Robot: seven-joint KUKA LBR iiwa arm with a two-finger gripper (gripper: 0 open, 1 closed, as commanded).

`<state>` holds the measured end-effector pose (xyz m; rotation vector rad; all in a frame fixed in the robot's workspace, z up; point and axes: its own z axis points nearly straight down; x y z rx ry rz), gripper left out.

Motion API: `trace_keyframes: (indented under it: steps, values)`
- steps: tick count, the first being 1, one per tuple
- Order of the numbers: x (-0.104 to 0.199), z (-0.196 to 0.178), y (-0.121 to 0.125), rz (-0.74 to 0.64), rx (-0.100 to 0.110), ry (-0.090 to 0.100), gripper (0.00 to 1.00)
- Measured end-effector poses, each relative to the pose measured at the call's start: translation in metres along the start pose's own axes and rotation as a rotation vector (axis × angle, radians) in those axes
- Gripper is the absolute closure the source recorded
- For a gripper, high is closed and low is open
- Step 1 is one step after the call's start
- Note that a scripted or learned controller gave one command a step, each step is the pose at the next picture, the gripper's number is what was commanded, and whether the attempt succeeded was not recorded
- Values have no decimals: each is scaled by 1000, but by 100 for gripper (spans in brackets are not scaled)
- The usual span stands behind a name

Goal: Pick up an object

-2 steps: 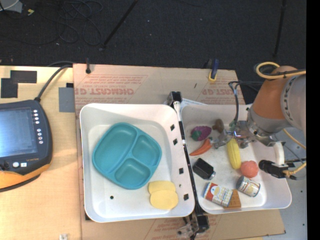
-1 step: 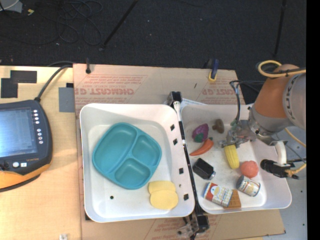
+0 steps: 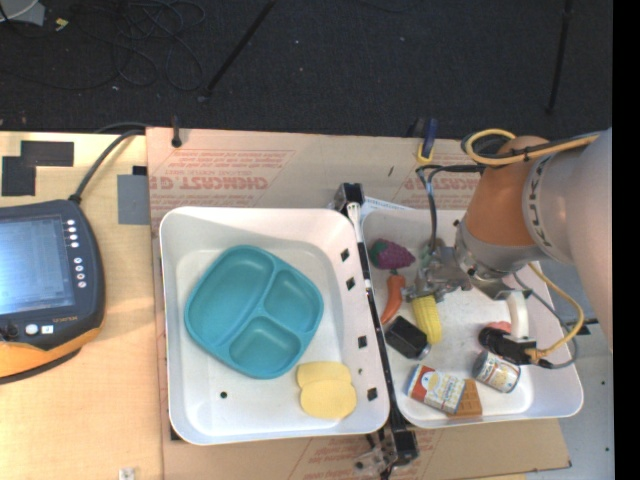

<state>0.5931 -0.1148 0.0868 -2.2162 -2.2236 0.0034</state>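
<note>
My gripper [image 3: 434, 282] hangs low over the right bin [image 3: 560, 400], near its back left part. Its tip is just above the upper end of a yellow corn cob [image 3: 428, 318]. To the left of the tip lies a slim orange-red pepper [image 3: 396, 291], and behind that a purple eggplant [image 3: 392, 256]. A black block [image 3: 407, 337] lies beside the corn, toward the front left. A small printed carton [image 3: 434, 387] and a tin can [image 3: 495, 372] sit at the front of the bin.
The left bin [image 3: 185, 388] holds a teal divided plate [image 3: 255, 309] and a pale yellow round piece [image 3: 327, 389]. A divider rail [image 3: 366, 298] separates the bins. A teach pendant [image 3: 45, 273] lies on the bench at far left.
</note>
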Motion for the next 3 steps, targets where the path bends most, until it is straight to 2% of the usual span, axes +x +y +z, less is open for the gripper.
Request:
trace_keyframes:
  steps: [1,2,3]
  values:
    - [45,-106,27,-2,-9,1,100]
    - [28,-60,16,4,6,0,100]
    - [82,-101,-13,0,1,3,100]
